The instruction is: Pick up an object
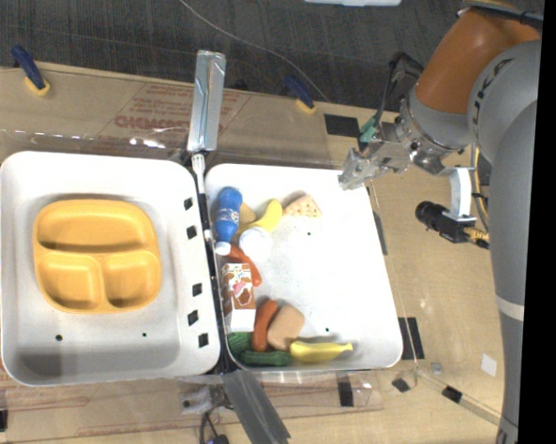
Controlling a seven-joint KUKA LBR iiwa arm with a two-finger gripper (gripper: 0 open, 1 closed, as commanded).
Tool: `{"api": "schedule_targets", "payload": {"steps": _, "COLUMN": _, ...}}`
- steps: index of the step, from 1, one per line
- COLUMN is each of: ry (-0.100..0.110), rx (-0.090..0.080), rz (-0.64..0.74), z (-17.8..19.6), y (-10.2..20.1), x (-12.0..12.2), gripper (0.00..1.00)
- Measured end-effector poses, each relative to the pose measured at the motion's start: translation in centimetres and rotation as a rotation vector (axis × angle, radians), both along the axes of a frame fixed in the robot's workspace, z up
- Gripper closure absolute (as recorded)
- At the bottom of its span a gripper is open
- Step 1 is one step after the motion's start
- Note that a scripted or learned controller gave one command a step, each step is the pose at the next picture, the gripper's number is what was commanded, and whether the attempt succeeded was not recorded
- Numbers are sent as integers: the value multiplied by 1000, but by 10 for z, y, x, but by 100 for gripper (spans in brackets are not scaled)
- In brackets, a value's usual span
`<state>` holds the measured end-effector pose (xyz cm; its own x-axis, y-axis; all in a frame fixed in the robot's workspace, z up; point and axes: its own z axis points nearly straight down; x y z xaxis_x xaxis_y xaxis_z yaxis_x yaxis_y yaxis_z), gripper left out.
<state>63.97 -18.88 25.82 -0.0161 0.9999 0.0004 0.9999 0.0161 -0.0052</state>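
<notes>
**Arm raised beside the far right corner of the right bin**

Here the grey arm [509, 137], with its orange band uppermost, enters from the right and ends in the gripper [354, 172], which hangs over the far right corner of the right bin [350, 268]. Nothing lies between its tips; whether they are spread or closed cannot be told at this angle.

The left bin [13, 247] holds a yellow divided tray [96, 252] with one long compartment and two smaller ones, lying flat near the bin's middle.

The right bin carries all the loose objects, gathered along its left wall and near edge, well apart from the gripper. From far to near: a blue bottle [227, 211] just beside the wall; a yellow piece [270, 212] and a pale wedge [303, 207] to its right; a white bottle [254, 243] below them; a small printed carton [240, 284]; an orange-red carrot-like piece [264, 322] touching a tan lump [286, 322]; a banana [320, 349] along the near edge; and a green item [260, 357] beside it in the near left corner.

A metal bar [206, 104] stands at the far end of the gap between the bins.
</notes>
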Motion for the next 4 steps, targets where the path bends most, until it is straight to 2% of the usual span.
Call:
{"api": "schedule_targets", "payload": {"steps": 1, "ry": 1, "rx": 0, "rz": 1, "z": 0, "y": 0, "x": 0, "gripper": 0}}
{"api": "schedule_targets", "payload": {"steps": 2, "ry": 7, "rx": 2, "rz": -4, "z": -106, "y": -2, "x": -27, "gripper": 0}}
{"api": "schedule_targets", "payload": {"steps": 3, "ry": -3, "rx": 1, "rz": 126, "z": -167, "y": 15, "x": 6, "gripper": 0}}
{"api": "schedule_targets", "payload": {"steps": 4, "ry": -10, "rx": -3, "rz": 390, "z": -81, "y": -11, "x": 19, "gripper": 0}}
